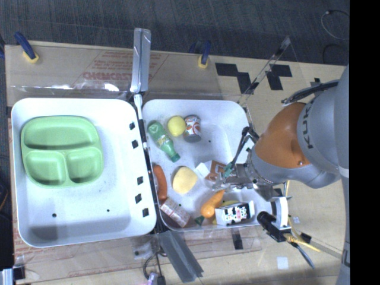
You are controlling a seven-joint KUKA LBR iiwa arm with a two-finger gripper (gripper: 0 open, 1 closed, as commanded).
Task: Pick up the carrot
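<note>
Grey arm (pixel 309 150) with its orange band reaches in from the right over the right bin (pixel 228 114). Its gripper (pixel 228 180) sits low near the bin's front edge, just above the carrot (pixel 211 205); whether it is clenched or released cannot be told. That carrot lies tilted beside a white box (pixel 236 213) and near a yellow lemon-like piece (pixel 184 180). Left bin (pixel 71 224) holds a green divided tray (pixel 61 150)

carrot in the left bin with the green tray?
No, the carrot lies in the right bin, near its front edge; the green tray sits alone in the left bin.
</note>
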